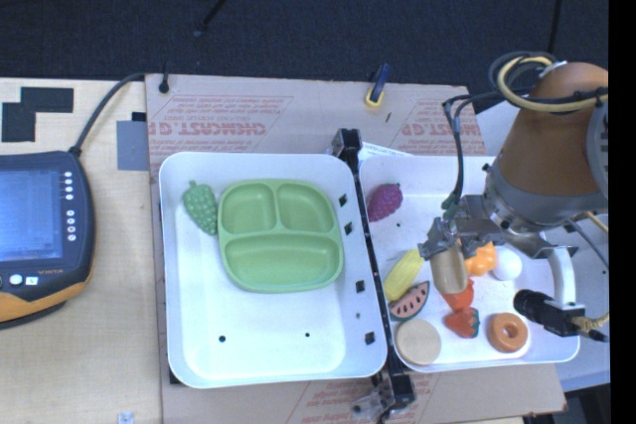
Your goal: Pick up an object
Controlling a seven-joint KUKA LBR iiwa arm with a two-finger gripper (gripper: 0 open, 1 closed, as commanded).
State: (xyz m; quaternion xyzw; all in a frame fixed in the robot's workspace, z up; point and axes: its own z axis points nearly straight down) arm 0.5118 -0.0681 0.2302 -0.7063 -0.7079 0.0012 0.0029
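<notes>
You have the tabletop (99, 362) under a cardboard sheet (248, 119). Its red print reads "CHEMCAST GP", upside down from this camera and repeated twice along the far edge. More red print near the front edge is too cut off to read.

Two white bins sit side by side on the sheet. The left bin (184, 313) holds a green divided plate (280, 235) with a green grape bunch (201, 207) touching its left rim.

The arm (552, 144) reaches over the right bin (427, 189) and is cut off at the right. It hides part of that bin's floor.

A control pendant (35, 233) lies on the left, its screen cropped by the frame.

The gripper (449, 273) hangs low in the right bin. You cannot tell from here whether it is open or closed, or whether it has anything.

The pickable pieces lie around it:
- a round tan disc (418, 341)
- a doughnut (508, 333)
- a purple bunch (385, 201)
- a yellow corn cob (403, 273)
- a watermelon slice (409, 301)
- a red piece (461, 321) just below the gripper
- an orange (482, 260), partly hidden beside it
- a white egg (508, 264)

A blue and yellow clamp (377, 86) sits at the sheet's far edge.
</notes>
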